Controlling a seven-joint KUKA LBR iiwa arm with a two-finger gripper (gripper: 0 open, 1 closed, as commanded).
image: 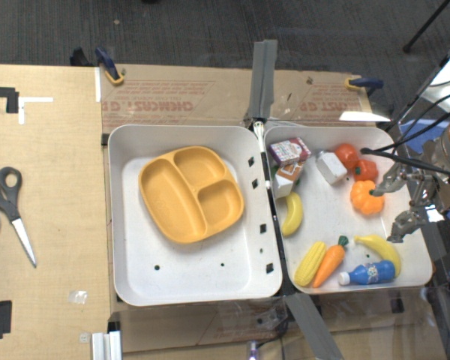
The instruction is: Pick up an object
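The right bin [326, 216] holds several toy foods: an orange pepper [366, 199], a red tomato [348, 154], a white block [331, 167], a purple carton [289, 151], a banana [292, 214], corn [310, 264], a carrot [330, 264], a second banana [380, 247] and a blue bottle [369, 274]. My gripper [394, 207] hangs at this bin's right side, just right of the orange pepper. It is open, one finger near the pepper and the other above the second banana, with nothing between them.
The left bin [127, 223] carries a yellow divided plate [191, 193]. Scissors [13, 208] lie on the wooden bench at far left. Blue clamps [109, 64] hold cardboard behind the bins. Cables run along the arm at the right edge.
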